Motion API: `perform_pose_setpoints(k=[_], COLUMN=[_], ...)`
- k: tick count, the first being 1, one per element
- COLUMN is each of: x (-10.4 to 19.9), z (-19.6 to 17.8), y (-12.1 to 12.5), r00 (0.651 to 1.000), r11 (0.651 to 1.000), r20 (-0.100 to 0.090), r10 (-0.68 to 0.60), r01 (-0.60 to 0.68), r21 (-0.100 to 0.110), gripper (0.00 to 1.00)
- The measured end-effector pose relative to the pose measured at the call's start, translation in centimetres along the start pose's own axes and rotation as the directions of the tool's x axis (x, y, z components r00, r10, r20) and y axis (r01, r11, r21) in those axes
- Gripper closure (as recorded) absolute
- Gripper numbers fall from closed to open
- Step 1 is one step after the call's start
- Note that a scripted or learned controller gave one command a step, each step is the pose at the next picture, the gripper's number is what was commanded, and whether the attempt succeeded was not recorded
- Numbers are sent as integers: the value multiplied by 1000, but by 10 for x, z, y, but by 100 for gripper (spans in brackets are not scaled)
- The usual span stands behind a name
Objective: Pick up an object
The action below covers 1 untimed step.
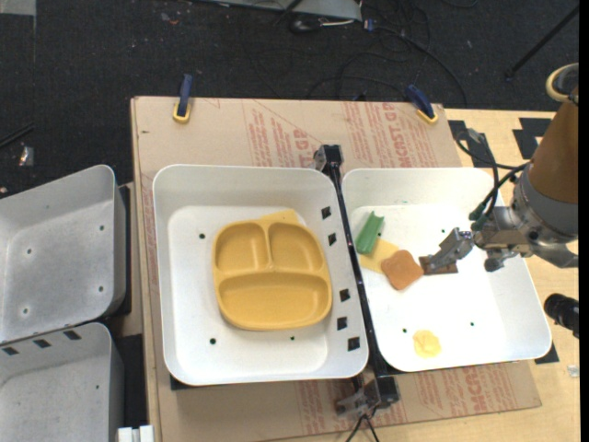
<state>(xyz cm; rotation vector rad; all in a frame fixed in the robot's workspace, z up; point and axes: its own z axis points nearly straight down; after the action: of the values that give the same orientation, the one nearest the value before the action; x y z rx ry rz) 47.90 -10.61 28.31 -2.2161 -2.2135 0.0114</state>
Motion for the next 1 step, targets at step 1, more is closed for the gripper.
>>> perform_pose_setpoints(k=[1], x=[0], z=[-5], y=[2], r00=[1000], r11=[1000], r20=[2], r10=[-3], r01=[3], r21=[-12], gripper=[0])
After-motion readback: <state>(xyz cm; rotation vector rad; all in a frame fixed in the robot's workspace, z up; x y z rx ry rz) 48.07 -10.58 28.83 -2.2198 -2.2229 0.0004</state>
